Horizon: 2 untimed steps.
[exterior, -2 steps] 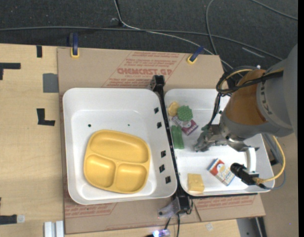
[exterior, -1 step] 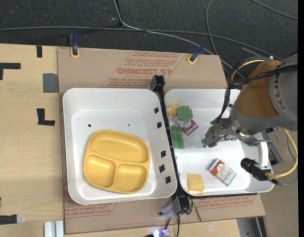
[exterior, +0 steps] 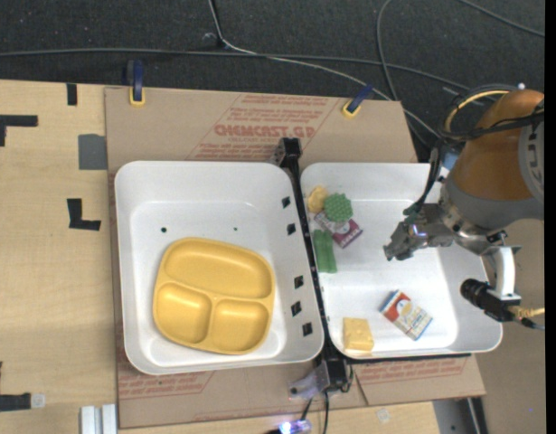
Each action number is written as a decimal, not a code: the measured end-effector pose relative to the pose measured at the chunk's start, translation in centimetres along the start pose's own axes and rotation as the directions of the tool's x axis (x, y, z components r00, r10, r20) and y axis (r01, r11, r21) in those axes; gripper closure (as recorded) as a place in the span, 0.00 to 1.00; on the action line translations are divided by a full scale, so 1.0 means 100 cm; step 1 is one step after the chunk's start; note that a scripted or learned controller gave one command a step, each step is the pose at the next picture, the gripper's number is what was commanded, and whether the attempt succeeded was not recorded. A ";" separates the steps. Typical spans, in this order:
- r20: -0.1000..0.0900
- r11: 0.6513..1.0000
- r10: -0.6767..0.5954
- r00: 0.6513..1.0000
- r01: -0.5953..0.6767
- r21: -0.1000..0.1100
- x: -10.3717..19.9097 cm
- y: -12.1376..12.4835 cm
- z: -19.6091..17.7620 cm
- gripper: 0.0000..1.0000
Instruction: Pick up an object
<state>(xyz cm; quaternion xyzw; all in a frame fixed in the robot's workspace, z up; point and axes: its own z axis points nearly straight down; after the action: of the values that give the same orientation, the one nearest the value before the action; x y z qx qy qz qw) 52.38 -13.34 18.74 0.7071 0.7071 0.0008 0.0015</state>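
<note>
The right bin (exterior: 440, 188) holds several small items. A yellow piece (exterior: 315, 197), a green round object (exterior: 338, 208) and a dark red packet (exterior: 350, 234) cluster at its left wall, with a green bar (exterior: 325, 252) just below them. A red, white and blue box (exterior: 406, 314) and a yellow block (exterior: 357, 334) lie near the front. My gripper (exterior: 397, 246) hangs over the bin's middle, right of the dark red packet and above the box. I see nothing held in it.
The left bin (exterior: 133, 197) holds a yellow divided plate (exterior: 213, 294). A black divider (exterior: 300, 242) runs between the bins. The grey arm with its orange band (exterior: 494, 165) reaches in over the right bin's right rim. Cables cross the dark floor behind.
</note>
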 end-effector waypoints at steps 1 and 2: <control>0.001 1.000 -0.001 1.000 0.001 -0.001 -0.008 -0.002 -0.059 1.00; -0.002 1.000 -0.006 1.000 0.006 0.003 0.041 0.008 -0.064 1.00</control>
<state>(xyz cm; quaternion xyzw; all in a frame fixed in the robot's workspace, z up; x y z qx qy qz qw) 53.21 -9.23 25.14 0.7049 0.7093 0.0004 -0.0004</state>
